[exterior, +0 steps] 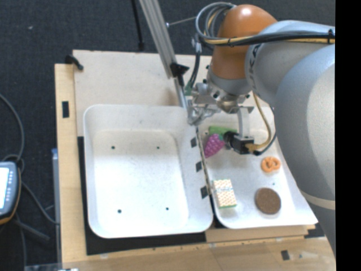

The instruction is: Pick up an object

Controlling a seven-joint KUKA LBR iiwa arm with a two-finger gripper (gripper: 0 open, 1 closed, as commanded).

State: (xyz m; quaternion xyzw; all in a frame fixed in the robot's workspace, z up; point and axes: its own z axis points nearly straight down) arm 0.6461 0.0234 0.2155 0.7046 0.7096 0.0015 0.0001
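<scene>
The right bin (293,196) holds a purple bunch of grapes (213,145) with a green piece (216,131) just behind it. Also in it are an orange pretzel-shaped item (271,164), a brown round disc (268,201) and a small patterned box (224,193) near the divider. My gripper (198,114) hangs at the far left corner of the right bin, close above and behind the grapes, under the orange-banded wrist (240,33). Nothing shows in its grasp.
The left bin (96,117) lies beside the right one, sharing a middle rim (198,168). A slanted metal rail (161,33) rises behind the bins next to the gripper. The big grey arm (304,95) covers the right bin's far right side.
</scene>
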